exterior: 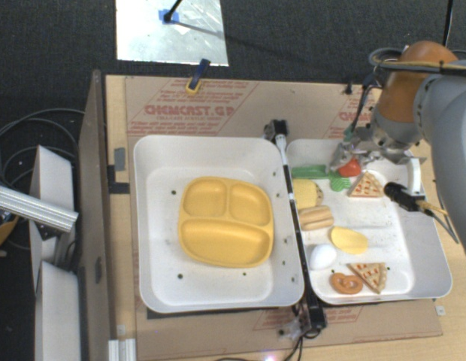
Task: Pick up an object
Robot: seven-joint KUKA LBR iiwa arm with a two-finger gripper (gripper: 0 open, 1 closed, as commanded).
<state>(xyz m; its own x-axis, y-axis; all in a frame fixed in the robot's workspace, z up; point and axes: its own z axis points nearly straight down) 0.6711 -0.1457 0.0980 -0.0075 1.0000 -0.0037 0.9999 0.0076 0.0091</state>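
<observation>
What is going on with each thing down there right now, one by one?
Gripper: down in the right bin, over a red piece.
Red piece: lying under the gripper, not lifted.
Yellow tray: flat in the left bin, nothing in its compartments.
White egg: resting in the right bin.
Pizza slice: lying flat near the front.

Bright, even overhead light, soft shadows, glare on the foil sheet (171, 19), slightly grainy focus throughout.
</observation>
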